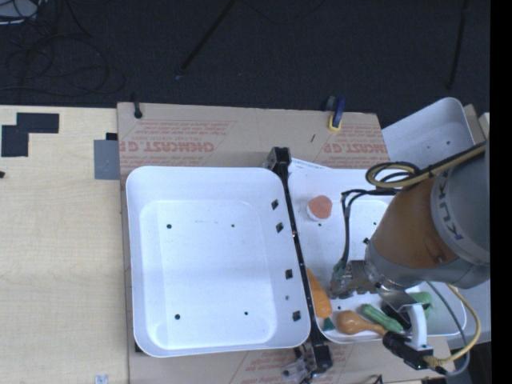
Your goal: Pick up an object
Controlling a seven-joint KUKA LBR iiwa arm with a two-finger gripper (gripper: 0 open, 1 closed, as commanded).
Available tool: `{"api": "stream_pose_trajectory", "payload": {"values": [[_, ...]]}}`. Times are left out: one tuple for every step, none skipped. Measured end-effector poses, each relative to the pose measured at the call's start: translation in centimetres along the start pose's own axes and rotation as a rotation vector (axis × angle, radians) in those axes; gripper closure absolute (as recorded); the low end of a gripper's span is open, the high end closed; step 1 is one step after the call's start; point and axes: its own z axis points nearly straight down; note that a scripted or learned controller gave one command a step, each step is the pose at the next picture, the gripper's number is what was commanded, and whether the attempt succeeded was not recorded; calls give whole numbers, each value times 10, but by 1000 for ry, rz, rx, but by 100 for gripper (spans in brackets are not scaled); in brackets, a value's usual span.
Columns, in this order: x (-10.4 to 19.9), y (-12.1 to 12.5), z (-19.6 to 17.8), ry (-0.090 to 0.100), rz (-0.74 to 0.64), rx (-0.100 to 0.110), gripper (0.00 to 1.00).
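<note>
Down in the right bin [320, 184], the arm [424, 230] bends low over the near end, its grey body and orange band covering much of the tray. The gripper [346, 282] sits among the objects there, and whether it is open or closed I cannot tell. An orange carrot-shaped piece [318, 294] lies along the bin's left wall, just beside the gripper. A tan rounded piece [352, 322] and a green piece [382, 317] rest near the front rim. A small orange-red disc [320, 207] lies apart, farther back. The left bin [152, 184] stands alongside.
</note>
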Motion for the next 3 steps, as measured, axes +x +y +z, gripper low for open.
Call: {"api": "stream_pose_trajectory", "payload": {"values": [[53, 58, -103, 4, -7, -7, 100], [59, 100, -98, 2, -2, 4, 100], [136, 107, -136, 5, -7, 3, 100]]}}
